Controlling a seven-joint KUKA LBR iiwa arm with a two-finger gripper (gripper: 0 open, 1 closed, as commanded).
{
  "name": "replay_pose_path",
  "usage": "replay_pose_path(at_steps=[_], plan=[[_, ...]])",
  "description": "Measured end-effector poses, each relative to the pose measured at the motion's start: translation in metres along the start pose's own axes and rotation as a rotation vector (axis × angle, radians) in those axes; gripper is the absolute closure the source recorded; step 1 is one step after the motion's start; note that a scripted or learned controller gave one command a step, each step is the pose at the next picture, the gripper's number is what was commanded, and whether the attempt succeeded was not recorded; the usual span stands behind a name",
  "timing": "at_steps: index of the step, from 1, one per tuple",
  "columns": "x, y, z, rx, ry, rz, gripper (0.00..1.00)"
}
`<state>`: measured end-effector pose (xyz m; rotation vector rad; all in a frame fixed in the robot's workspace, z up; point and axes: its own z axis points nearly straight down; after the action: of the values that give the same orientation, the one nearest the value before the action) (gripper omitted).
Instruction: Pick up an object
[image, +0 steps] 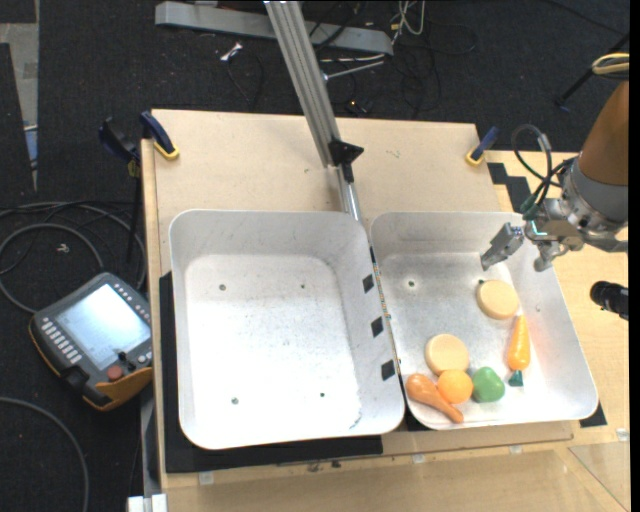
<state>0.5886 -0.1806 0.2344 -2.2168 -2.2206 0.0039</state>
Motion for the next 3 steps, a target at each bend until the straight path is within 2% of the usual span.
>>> replay_pose_path(at_steps=[1, 2, 3], plan=[[0.0, 0.0, -0.002, -0.004, 0.0, 0.0, 0.0], [-0.003, 0.007, 0.044, 0.0, -0.001, 0.002, 0.0], [-0.007, 0.011, 0.106, 0.001, 0.0, 0.003, 0.0]])
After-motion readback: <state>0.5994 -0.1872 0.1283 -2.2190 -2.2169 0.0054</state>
